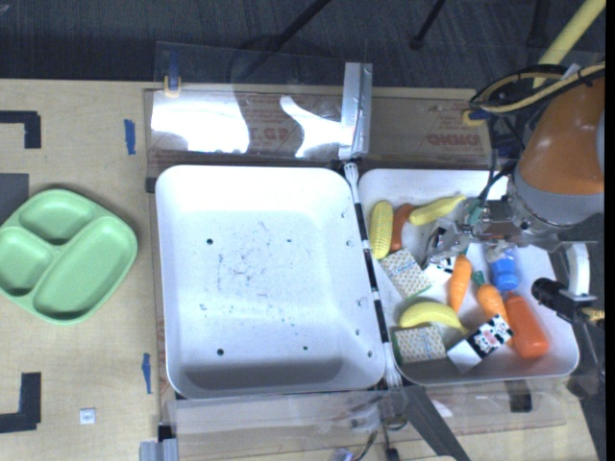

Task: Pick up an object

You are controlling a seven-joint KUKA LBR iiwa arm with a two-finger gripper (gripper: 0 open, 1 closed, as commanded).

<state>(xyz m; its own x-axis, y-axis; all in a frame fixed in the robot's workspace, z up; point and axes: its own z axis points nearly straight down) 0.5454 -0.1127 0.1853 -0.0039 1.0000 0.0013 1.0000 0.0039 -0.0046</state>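
Arm (562, 152): reaches in from the right, over the right bin's (567, 358) upper part
Gripper (452, 238): low among the items near the bin's middle; whether it is open or closed, I cannot tell
Corn (381, 229): upright at the right bin's left wall
Bananas: one (434, 207) near the gripper, one (430, 312) lower down
Carrot (459, 283): just below the gripper
Orange bottle (524, 325): near the right wall
Cow carton (492, 335): beside the orange bottle
Left bin (259, 277): white, marked with faint scribbles
Green plate (62, 254): on the bench, well left of the bins
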